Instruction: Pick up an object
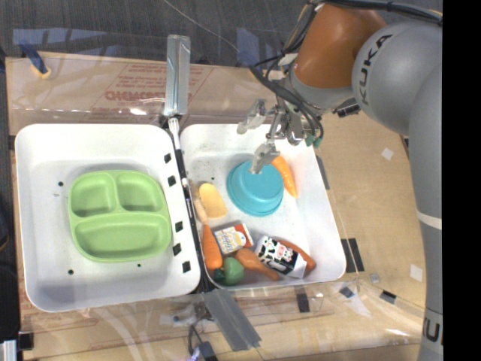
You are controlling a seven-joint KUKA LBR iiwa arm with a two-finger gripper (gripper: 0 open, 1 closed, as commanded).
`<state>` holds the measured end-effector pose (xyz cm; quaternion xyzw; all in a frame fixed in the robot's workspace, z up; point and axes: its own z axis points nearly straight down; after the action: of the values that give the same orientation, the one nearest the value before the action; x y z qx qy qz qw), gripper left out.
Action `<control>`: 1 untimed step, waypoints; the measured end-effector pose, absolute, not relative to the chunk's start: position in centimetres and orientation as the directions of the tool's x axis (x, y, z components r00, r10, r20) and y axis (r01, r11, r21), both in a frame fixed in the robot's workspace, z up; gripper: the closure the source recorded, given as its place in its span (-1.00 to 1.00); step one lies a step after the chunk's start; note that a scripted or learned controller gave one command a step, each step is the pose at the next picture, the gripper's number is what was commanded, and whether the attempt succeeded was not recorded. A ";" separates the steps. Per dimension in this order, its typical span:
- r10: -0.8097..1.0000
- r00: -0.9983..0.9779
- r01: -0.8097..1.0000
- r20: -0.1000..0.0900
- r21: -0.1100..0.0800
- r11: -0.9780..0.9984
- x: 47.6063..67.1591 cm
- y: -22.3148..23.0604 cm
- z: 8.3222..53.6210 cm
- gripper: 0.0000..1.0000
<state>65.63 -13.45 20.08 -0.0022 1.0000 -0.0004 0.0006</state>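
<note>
The gripper [264,153], how far open I cannot tell and with nothing visibly held, hangs over the far rim of the blue bowl [256,189] beside a carrot [285,174] in the right bin [328,224], so it may slip off the rim.

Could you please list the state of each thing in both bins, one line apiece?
Green divided plate: flat in left bin.
Blue bowl: upside down in right bin, under the gripper.
Carrot: lying beside the bowl.
Milk carton: on its side.
Small juice box: lying flat.
</note>
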 end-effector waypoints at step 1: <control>0.301 -0.954 0.301 0.003 0.000 0.954 65.5 -11.4 9.1 -1.00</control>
<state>65.53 -11.36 9.12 0.1522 0.9884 0.0001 -0.0015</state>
